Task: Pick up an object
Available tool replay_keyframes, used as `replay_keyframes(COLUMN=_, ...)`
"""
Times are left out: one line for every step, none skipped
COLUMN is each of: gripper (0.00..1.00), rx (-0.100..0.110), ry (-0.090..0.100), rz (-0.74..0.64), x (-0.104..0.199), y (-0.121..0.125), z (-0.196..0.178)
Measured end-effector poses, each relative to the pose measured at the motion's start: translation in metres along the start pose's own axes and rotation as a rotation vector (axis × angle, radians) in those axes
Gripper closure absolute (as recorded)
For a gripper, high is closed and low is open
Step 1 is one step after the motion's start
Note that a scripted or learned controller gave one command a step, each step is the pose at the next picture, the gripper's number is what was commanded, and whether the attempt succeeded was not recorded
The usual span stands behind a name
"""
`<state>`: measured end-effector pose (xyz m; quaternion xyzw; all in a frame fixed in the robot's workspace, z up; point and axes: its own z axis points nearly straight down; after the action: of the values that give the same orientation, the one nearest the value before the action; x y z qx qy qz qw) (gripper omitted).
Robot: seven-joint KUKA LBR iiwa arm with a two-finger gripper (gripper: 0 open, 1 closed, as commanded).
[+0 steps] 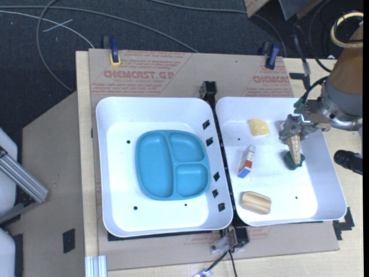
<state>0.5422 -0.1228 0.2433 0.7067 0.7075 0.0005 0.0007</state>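
The gripper hangs at about three o'clock in the right bin, just above a green-and-tan brush-like object — whether it has closed on anything cannot be told. A good pick would mean a straight descent centred on that object's narrow width, closing only once low. The yellow block at eleven o'clock lies clear.
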Motion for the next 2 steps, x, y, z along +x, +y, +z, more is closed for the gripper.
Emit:
replay_keyframes(gripper=1.0, rx=0.004, ry=0.002, rz=-0.001, x=0.048, y=0.004, z=0.011)
replay_keyframes(gripper=1.0, rx=0.0, ry=0.002, rz=-0.004, x=0.101, y=0.006, z=0.003)
